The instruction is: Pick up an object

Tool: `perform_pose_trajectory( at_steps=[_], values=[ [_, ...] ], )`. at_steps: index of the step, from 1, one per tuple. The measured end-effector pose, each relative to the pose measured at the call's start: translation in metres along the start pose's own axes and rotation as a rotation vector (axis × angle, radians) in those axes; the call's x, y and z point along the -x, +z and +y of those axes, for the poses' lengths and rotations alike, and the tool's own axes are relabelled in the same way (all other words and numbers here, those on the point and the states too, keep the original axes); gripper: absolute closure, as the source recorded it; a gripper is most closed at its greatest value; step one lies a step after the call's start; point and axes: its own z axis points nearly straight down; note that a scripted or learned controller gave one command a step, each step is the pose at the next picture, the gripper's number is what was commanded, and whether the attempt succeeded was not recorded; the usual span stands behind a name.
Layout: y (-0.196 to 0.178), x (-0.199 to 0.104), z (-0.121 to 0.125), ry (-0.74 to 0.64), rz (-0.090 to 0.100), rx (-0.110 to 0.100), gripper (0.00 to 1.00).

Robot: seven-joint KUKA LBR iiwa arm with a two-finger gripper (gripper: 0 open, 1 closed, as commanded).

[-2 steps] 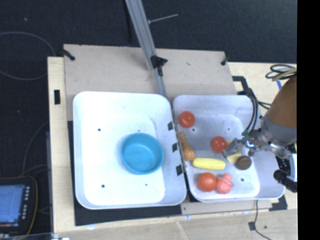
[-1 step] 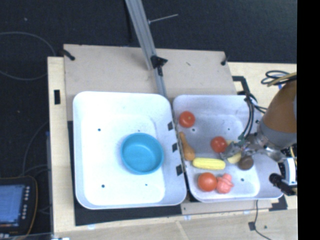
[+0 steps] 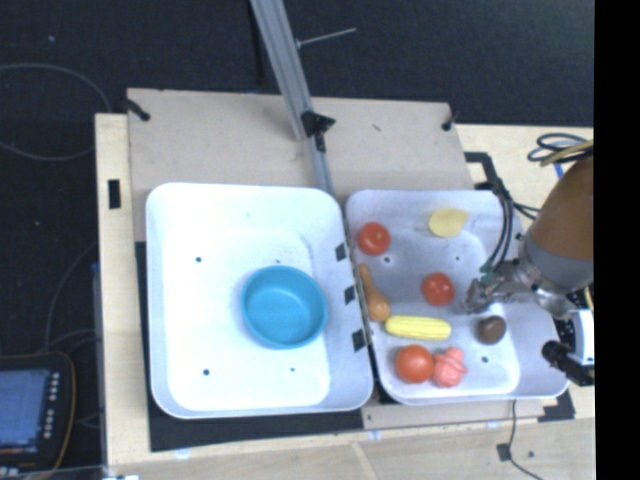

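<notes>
A grey metal pole (image 3: 290, 68) slants over the far side of the bench (image 3: 240, 133), and a blue bowl (image 3: 285, 306) sits in the left bin (image 3: 180, 228). The right bin (image 3: 400, 208) holds two red tomatoes (image 3: 374, 238) (image 3: 437, 289), a yellow piece (image 3: 448, 223), a corn cob (image 3: 418, 327), a carrot (image 3: 372, 296), a third tomato (image 3: 414, 364) and a pink item (image 3: 451, 367). The gripper (image 3: 484, 296) (open or shut, I cannot tell) hangs just beyond a brown object (image 3: 490, 329) near the bin's right side.
</notes>
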Motion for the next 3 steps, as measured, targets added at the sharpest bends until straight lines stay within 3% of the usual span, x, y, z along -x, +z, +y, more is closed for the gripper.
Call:
perform_pose_trajectory(
  at_steps=[2,3],
  values=[
    [-0.115,-0.005,0.012,-0.016,0.004,0.0,1.0],
    [-0.129,-0.06,0.019,-0.019,0.006,-0.003,1.0]
  ],
)
